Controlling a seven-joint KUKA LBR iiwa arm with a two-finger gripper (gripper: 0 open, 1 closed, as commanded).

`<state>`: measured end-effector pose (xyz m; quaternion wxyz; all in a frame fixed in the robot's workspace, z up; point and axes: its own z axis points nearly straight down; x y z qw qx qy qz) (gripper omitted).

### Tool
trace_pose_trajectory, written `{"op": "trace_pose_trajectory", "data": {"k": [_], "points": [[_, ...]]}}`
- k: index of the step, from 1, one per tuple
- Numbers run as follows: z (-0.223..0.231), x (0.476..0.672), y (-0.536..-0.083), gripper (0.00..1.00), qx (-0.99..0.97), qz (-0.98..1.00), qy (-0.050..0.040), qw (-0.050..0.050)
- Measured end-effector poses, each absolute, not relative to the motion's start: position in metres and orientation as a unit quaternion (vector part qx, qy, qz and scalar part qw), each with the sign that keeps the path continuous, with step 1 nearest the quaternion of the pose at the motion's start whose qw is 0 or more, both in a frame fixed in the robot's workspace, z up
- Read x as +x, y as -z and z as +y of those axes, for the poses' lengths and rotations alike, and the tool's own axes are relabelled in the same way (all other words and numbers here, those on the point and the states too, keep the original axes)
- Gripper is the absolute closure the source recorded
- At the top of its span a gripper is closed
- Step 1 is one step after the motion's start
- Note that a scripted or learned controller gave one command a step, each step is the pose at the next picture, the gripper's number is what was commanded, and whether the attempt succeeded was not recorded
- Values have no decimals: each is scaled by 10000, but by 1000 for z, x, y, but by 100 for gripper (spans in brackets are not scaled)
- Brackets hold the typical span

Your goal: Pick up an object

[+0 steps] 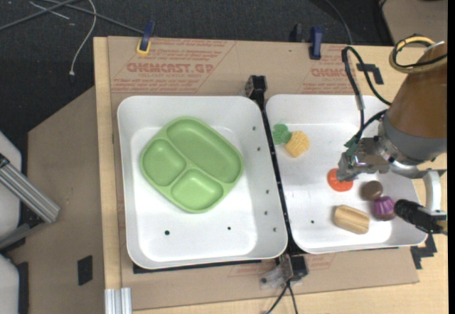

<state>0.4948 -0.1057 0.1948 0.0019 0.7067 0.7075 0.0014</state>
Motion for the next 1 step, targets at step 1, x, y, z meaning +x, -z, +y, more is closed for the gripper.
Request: {"op": "trace_pose_trajectory", "data": {"k": [1], "points": [[-100, 495, -258, 100, 7064, 7078, -24, 31]]}}
